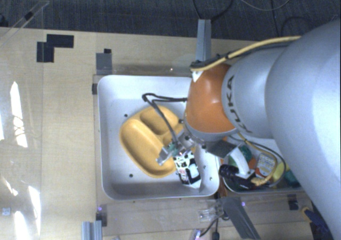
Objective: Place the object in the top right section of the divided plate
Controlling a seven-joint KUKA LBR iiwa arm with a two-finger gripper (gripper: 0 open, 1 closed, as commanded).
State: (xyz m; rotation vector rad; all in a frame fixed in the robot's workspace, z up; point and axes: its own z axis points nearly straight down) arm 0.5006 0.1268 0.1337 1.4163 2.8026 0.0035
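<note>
The arm [277, 100] is seen reaching in from the right edge of the desk [58, 127], its broad grey body covering most of the right-hand bin [256, 180]. The orange band [210, 100] above the wrist is positioned over the right wall of the left bin [106, 143], and the wrist is bent downward and toward the near edge of that bin. A black cable [160, 107] is looped from the wrist across the far part of the plate.

The gripper [178, 154] is held low over the near right part of the yellow divided plate [139, 140], which lies in the middle of the left bin, a little toward its right wall. Whether the gripper is apart or together cannot be told (the tips are lost in a small blurred cluster of metal and dark parts).

A small black-and-white object [187, 171] is seen just beside the plate's near right rim, close to the near right corner of the left bin and directly under the wrist; whether it is gripped, or merely lying on the bin floor, cannot be made out. In the right bin, a heap of mixed items [250, 172] is glimpsed beneath the arm, near that bin's near left corner.
</note>
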